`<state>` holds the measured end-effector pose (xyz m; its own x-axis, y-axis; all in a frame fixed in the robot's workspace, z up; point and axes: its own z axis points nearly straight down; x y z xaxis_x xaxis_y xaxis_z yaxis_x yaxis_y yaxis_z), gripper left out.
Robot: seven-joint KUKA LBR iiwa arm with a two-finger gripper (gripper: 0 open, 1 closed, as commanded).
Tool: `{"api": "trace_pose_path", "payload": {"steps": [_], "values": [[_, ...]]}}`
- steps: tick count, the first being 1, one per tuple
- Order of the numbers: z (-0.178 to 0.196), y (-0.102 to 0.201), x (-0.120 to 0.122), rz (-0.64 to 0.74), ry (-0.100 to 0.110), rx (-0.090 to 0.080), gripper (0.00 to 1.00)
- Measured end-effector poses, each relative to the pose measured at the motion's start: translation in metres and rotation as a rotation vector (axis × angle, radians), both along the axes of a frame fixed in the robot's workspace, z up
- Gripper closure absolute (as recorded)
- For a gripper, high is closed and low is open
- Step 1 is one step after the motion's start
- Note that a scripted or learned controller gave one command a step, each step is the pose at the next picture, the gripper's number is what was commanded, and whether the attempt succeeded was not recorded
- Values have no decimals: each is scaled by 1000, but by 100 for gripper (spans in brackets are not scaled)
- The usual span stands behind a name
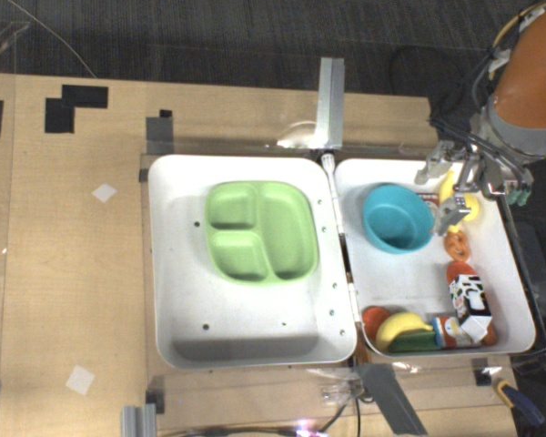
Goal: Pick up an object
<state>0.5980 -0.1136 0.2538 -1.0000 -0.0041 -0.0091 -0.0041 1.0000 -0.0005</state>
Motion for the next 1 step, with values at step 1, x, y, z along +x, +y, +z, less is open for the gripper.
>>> {"api": "trace_pose_path", "payload": {"steps": [1], "values": [[-161, -45, 8, -190, -2, 1, 0]]}}
